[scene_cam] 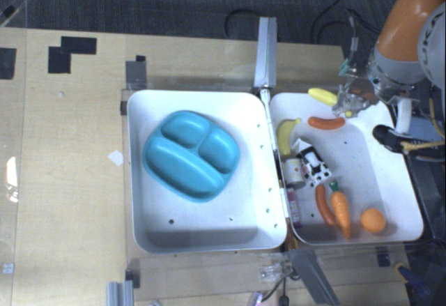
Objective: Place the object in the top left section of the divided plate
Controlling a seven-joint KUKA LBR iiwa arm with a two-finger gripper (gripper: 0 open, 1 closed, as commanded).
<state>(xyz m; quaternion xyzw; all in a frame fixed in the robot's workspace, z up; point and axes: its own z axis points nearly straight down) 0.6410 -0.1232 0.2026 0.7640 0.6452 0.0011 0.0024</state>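
camera view, looking down: a blue divided plate (pixel 191 155) lies tilted in the left bin (pixel 139 228), all sections bare. the gripper (pixel 346 106) hangs at the far edge of the right bin (pixel 411 217), just above a red sausage (pixel 326 123) and beside a yellow piece (pixel 322 96). it holds nothing that can be made out; how it is set cannot be told. which toy is the object is unclear. likely risks: crowded toys, a banana (pixel 286 134) and carrot (pixel 339 210) among them, could spoil a grasp, and the plate's tilt confuses which section is top left. the arm (pixel 408 26) is cut off at right.
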